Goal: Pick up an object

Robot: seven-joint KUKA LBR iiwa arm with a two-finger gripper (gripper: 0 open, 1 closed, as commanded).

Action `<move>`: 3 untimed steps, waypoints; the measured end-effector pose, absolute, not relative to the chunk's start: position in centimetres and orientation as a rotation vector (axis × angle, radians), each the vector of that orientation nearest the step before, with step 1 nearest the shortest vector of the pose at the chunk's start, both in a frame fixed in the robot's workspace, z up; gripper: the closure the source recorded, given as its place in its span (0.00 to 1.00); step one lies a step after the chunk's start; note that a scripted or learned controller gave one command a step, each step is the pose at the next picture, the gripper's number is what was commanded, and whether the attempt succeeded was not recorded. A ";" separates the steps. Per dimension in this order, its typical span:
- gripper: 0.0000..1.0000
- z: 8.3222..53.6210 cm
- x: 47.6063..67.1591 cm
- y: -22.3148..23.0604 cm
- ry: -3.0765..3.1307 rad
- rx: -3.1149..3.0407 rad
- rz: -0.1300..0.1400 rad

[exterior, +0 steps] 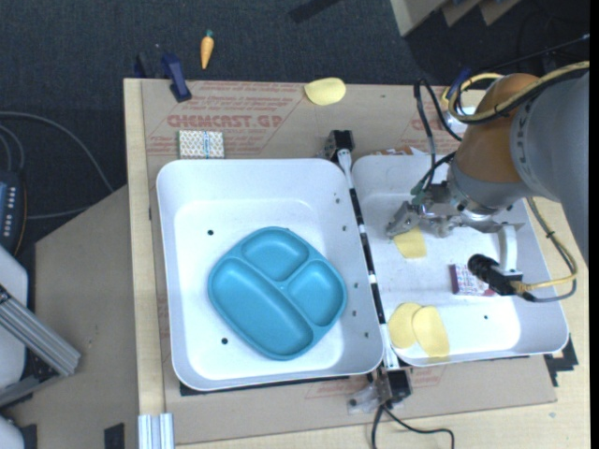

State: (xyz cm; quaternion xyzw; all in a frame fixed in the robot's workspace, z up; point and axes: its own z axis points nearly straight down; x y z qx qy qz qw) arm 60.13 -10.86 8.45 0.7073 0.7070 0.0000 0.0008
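My gripper (418, 217) hangs low in the right bin (533, 330), near its upper left part. Just below it, touching or nearly touching its tip, lies a small pale yellow piece (409, 244). Whether that piece is gripped I cannot tell. Two rounded yellow pieces (418, 329) lie side by side at the bin's front left. A small purple and white packet (462, 280) rests near the bin's middle, to the right of the gripper.
The left bin (187, 204) holds a blue divided plate (276, 291). On the bench behind the bins lie a yellow lump (325, 91), a patterned packet (200, 143), a blue item (175, 76) and a small orange carrot (207, 50). The grey arm (533, 129) enters from the right.
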 end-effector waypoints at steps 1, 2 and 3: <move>0.00 8.5 60.7 -12.1 2.220 2.220 0.000; 0.00 8.5 62.7 -10.2 2.222 2.219 0.002; 0.00 8.5 62.1 -10.7 2.222 2.222 -0.002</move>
